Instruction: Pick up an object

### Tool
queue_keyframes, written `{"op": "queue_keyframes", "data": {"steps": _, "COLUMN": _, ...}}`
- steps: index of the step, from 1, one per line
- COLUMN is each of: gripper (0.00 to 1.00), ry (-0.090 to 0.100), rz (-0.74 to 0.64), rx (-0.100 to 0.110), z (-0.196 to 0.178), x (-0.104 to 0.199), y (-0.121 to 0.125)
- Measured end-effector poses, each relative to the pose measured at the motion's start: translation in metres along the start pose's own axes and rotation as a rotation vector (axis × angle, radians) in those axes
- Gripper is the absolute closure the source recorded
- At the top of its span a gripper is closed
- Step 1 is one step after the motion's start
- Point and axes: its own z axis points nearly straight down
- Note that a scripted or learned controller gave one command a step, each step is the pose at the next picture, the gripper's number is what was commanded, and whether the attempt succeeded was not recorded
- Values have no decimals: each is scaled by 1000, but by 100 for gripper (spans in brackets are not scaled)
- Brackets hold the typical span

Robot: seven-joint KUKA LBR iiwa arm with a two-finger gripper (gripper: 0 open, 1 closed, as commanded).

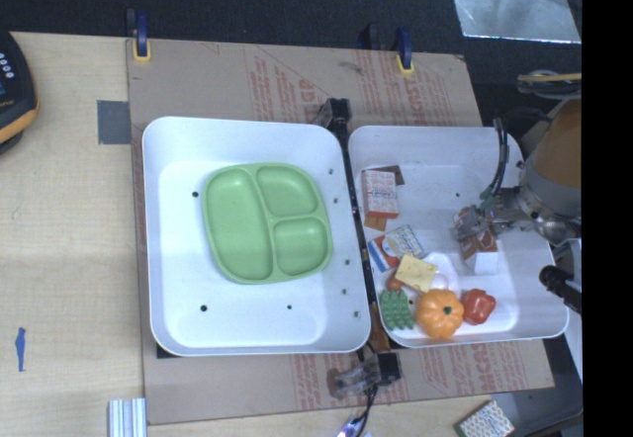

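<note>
Camera view:
Arm point(559, 153): seen at the right bin's point(435, 143) right edge.
Gripper point(478, 230): lowered into that bin; its state cannot be told.
Objects: pumpkin point(439, 312), tomato point(478, 305), box point(379, 193) lie in that bin.
Progress: nothing seen lifted; the pick is judged not yet done.

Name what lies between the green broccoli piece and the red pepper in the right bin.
The orange pumpkin sits between the broccoli and the red pepper, seen in the camera view.

setting: robotics lab bench | evidence: cardboard sheet point(297, 79) clamped to wooden bench point(59, 227) | two white bins point(168, 227) on that sheet | toy food in the right one
</note>
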Motion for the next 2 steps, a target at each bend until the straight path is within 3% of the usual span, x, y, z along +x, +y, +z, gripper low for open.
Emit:
{"op": "queue_keyframes", "data": {"steps": 1, "gripper": 100, "ry": 2, "rz": -6, "rx": -6, "z": 11, "x": 53, "y": 81}}
{"op": "queue_keyframes", "data": {"steps": 2, "gripper": 100, "ry": 4, "rz": -7, "rx": -12, "z": -96, "x": 136, "y": 79}}
